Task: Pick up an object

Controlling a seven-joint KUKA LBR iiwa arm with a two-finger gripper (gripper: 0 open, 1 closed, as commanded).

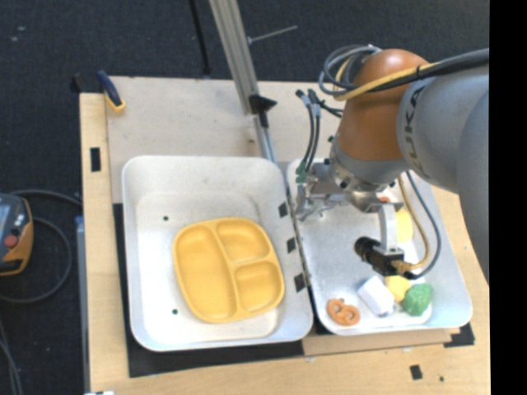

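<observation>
**The objects lie toward the near right corner, away from the tool**

On the left of the bench [165,113] I see the left bin [152,208] with a yellow divided plate [229,267] lying flat in it. It is well apart from the tool [306,202], which hangs over the left edge of the right bin [329,253], just beside the wall between the two bins. I cannot tell how far the tool is open, and I see nothing held in it.

The things I could pick up are all in the near right corner of the right bin: an orange pretzel piece [342,311], then a white block [376,295], a yellow piece [398,286] and a green broccoli piece [417,299], close together. From the tool they lie down and to the right in the view. I judge the pretzel is the nearest and has the most free space around it.
</observation>
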